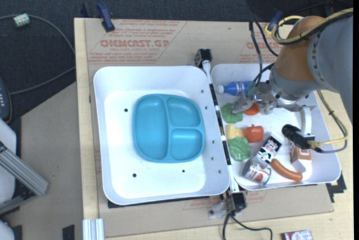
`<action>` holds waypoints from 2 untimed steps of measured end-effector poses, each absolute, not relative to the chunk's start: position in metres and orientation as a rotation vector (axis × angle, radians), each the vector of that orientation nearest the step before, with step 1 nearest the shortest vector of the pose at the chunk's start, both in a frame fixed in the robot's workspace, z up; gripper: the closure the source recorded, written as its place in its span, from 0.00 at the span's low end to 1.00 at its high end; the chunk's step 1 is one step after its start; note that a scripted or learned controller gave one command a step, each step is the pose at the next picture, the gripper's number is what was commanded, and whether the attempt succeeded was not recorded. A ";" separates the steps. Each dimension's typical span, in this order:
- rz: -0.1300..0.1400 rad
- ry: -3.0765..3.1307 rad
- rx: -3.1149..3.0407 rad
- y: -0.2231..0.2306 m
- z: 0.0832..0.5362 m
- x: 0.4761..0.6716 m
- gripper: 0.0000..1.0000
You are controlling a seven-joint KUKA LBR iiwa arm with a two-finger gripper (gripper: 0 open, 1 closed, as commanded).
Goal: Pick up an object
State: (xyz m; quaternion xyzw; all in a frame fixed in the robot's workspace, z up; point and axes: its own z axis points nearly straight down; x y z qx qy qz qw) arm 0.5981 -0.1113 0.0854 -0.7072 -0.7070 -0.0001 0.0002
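My gripper (245, 105) is low over the back left part of the right bin (325, 169), reaching in from the right. It hovers over or touches a small orange-red piece (252, 111), beside a green leafy toy (229, 113). Just behind lies a blue bottle (233, 87). Nearer the front are a yellow piece (232, 132), a red tomato-like toy (255, 133), another green toy (239, 147), a black-and-white carton (270, 148), a small can (258, 171) and a red sausage (286, 170).
The left bin (112, 121) holds a blue divided plate (168, 127). A ridge where the two bins' rims meet (216, 115) runs close to the left of the gripper. The right bin's items are crowded along its left and front.
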 end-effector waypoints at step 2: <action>0.002 -2.220 -2.221 -0.106 0.085 0.629 0.00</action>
